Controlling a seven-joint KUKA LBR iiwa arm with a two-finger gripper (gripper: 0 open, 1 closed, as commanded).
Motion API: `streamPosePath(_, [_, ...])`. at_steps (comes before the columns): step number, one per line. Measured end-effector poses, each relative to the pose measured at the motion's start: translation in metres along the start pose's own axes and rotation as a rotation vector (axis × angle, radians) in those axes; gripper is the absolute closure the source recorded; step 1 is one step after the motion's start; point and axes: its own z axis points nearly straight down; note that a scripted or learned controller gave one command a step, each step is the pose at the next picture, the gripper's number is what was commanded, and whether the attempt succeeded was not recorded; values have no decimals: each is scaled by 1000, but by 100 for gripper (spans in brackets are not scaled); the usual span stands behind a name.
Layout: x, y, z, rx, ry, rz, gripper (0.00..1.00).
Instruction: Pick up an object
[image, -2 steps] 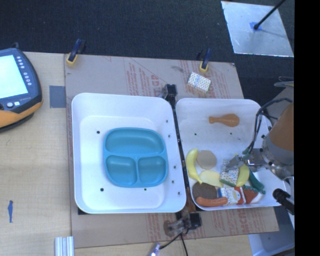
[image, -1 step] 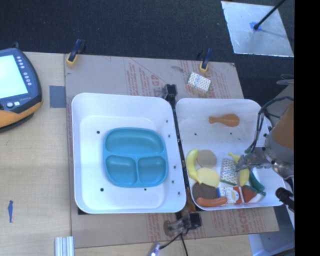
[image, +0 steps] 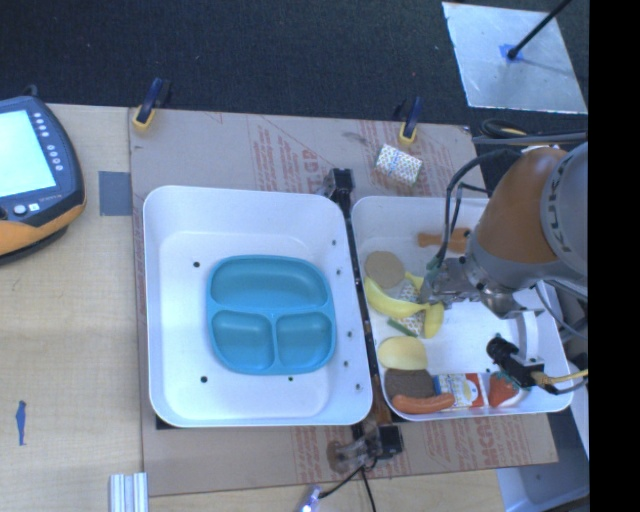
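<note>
Arm enters from the right side of the camera view, grey links with the orange band (image: 520, 205) uppermost, wrist bent downward toward the bench. Gripper (image: 436, 290) sits low at the end of the wrist, pointing down and slightly left. Black cabling (image: 455, 195) loops over the wrist housing. Finger state not resolvable from this angle.

Wooden bench (image: 70, 330), dark carpet (image: 250, 50) beyond, bright daylight

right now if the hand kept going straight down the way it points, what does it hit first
Most likely the banana in the right bin: the hand sits just over its right end. Depth is hard to judge from this slanted view, so contact may already be close.
</note>
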Motion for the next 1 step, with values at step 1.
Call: streamPosePath(1, [80, 20, -95, 14, 4, 3, 100])
